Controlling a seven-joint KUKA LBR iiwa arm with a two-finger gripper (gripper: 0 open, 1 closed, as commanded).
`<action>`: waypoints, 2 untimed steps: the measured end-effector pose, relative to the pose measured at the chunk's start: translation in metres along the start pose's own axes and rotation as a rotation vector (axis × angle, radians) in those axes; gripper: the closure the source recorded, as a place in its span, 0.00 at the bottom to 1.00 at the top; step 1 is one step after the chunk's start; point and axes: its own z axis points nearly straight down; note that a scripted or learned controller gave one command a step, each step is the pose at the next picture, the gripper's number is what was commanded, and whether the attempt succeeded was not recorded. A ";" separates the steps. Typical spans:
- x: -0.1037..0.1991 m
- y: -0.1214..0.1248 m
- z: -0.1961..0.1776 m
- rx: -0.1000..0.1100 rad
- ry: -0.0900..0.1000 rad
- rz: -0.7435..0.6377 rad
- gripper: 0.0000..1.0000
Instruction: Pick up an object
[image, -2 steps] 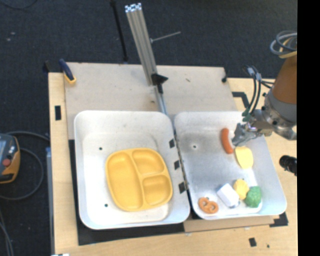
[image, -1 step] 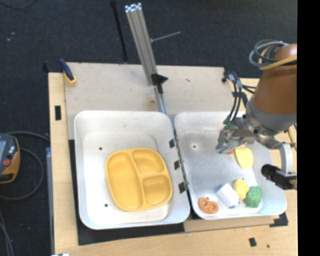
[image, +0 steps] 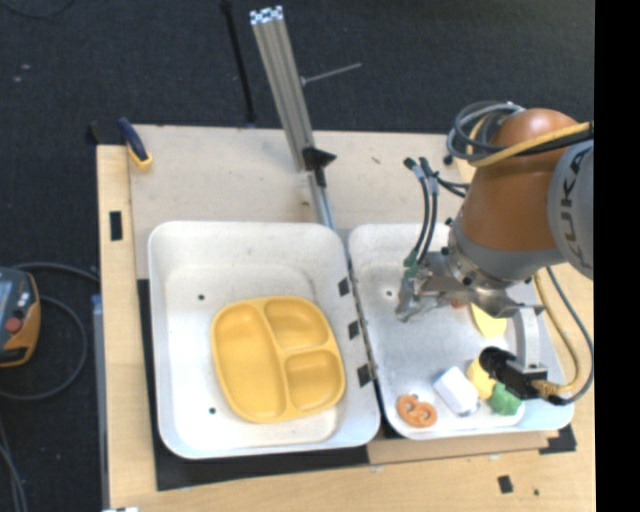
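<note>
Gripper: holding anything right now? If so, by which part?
Nothing seen held. The gripper hangs over bare floor of the right bin, apart from the objects in its near corner.

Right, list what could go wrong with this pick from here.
1. The objects are bunched in the right bin's near corner: orange pretzel-shaped piece, white block, green piece. A descent may nudge neighbours.
2. The gripper hangs over bare bin floor, apart from them, so closing here would probably catch nothing.

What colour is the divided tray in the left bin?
Yellow; the divided tray shows plainly in the camera view, lying in the left bin.
</note>
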 end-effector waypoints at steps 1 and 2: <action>0.043 -0.008 0.006 0.000 0.000 0.000 1.00; 0.096 -0.007 0.005 -0.001 0.001 -0.002 1.00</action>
